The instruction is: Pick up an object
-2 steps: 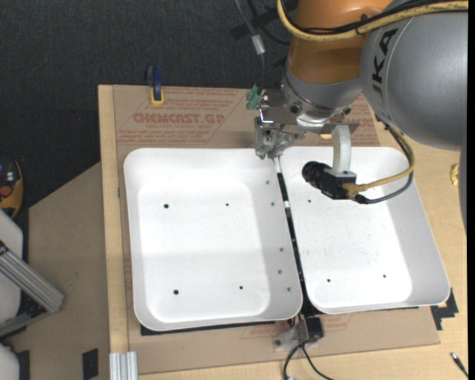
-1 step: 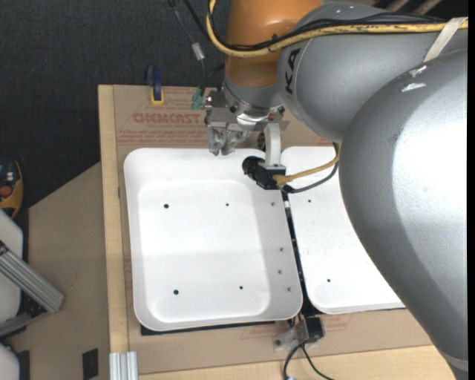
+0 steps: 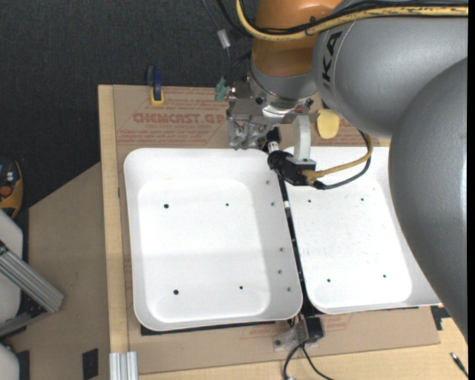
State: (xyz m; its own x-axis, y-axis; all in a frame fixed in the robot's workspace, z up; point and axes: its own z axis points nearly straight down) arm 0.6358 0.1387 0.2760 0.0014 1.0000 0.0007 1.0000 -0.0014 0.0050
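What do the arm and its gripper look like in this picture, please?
The arm is smooth, rounded grey metal with an orange band above the wrist. The gripper is a small silvery metal assembly, and black and tan cables loop beside it.

arm (image 3: 401,96): grey, orange band above wrist, enters from right, covers far right of scene
gripper (image 3: 249,133): at far edge of bench, just past far rim where bins meet; finger state unreadable
left bin (image 3: 141,223): white, shallow, four small dark dots on floor
right bin (image 3: 349,297): white, right part hidden under arm, dark dots on floor
cable (image 3: 338,174): tan, loops from black fitting over far-left corner of right bin
board (image 3: 178,115): brown, under both bins, red lettering at far side
clamp (image 3: 156,83): blue and yellow, far-left edge of board
yellow object (image 3: 327,123): just beside arm, far of right bin; unidentifiable
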